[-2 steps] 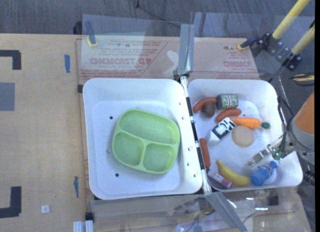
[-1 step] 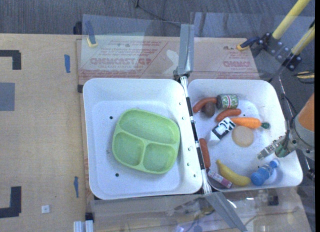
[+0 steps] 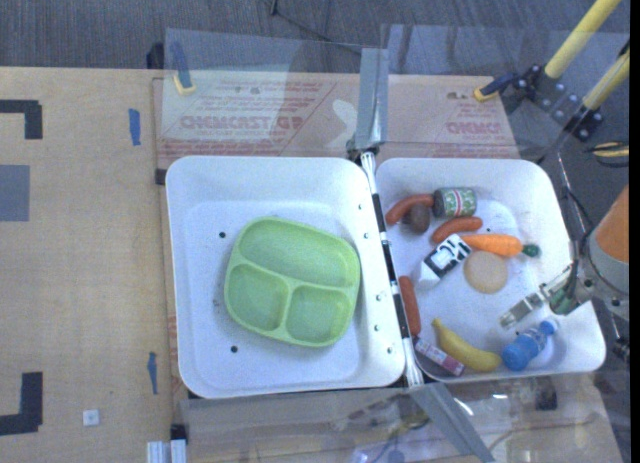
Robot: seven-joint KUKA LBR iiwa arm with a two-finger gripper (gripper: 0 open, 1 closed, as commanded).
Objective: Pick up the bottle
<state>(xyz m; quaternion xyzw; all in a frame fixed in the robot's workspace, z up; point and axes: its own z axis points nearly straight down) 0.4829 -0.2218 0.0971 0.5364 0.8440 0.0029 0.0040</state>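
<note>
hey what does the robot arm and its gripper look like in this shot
The arm enters from the right edge: a grey body with an orange band above the wrist. Its gripper is a small metal piece, silvery grey with a greenish tint near the base, ending in pale, slim fingers. No markings or cables on it can be made out.

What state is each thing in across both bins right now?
Blue plastic bottle: lying on its side, right bin's near corner, not gripped.
Gripper: hovering just above the bottle.
Green sectioned plate: flat in left bin.
Yellow banana: lying flat.
Orange carrot: lying flat.
Small dark jar: on its side.
</note>
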